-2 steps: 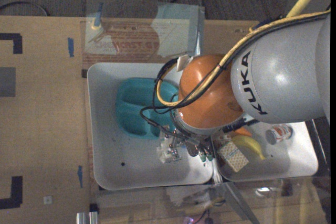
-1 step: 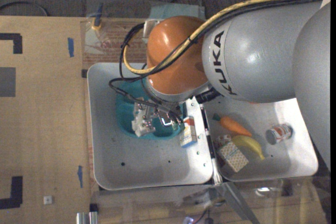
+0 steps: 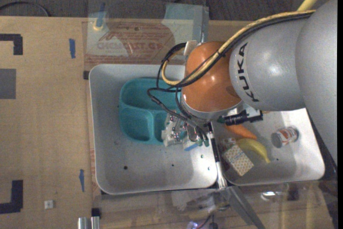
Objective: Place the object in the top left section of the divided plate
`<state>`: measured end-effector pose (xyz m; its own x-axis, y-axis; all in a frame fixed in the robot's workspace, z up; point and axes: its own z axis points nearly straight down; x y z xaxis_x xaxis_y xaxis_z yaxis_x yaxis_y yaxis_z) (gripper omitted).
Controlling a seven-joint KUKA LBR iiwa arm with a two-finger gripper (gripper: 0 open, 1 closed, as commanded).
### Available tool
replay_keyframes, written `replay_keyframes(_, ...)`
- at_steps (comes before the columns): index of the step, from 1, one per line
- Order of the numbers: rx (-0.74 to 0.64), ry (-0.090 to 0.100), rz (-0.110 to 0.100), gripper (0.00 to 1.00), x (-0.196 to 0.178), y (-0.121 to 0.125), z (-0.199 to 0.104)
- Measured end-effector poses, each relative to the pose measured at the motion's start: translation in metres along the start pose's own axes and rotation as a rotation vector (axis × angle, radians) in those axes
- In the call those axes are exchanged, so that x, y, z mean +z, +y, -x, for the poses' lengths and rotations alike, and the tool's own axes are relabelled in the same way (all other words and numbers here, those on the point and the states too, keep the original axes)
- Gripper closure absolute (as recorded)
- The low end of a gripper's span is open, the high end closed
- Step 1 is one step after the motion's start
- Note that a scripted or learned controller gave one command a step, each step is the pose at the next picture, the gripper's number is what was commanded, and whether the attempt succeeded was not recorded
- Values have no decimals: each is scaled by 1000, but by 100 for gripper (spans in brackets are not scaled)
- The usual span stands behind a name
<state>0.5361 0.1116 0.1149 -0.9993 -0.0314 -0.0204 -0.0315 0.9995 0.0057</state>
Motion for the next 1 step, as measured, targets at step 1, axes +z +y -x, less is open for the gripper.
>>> replay_keyframes(1, -161, 19, -3, 100, -22, -13, -34)
